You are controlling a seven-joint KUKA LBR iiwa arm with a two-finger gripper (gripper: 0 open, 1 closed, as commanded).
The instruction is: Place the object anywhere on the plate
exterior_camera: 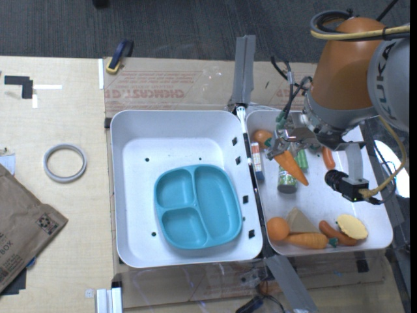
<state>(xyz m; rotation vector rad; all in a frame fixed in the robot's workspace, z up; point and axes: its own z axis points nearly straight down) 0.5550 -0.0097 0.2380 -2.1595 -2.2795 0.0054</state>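
Camera view, taken against the blue plate (197, 205) as landmark: the plate is a three-compartment one and lies in the left bin (130, 135), nothing on it. Well to the plate's right, over the right bin (384, 230), the gripper (287, 147) hangs above the bin's upper part, with a toy carrot (291, 164) slanting down from under it. The carrot's thick end seems to sit at the fingertips, so my judgement is that this carrot is the object in hand and that the fingers are closed on it, though the wrist hides the contact itself and I would not swear to the hold.

If the hold is real, the step is the lift and carry. It would be done well by rising straight until the carrot's tip clears the green bottle (287, 175) just beneath it and the walls between the bins, then travelling left until the carrot stands over the plate's middle, and lowering before opening. The carrot hangs aslant and held near one end, so a slow move would guard against it swinging loose.

Counted: one plate, two bins, one carrot at the gripper, a second carrot (305, 240) lying at the right bin's lower edge, one orange ball (278, 227) just beside it, one yellow slice (352, 226), one green bottle. Far left of the plate, one tape ring (65, 162) lies on the bench.
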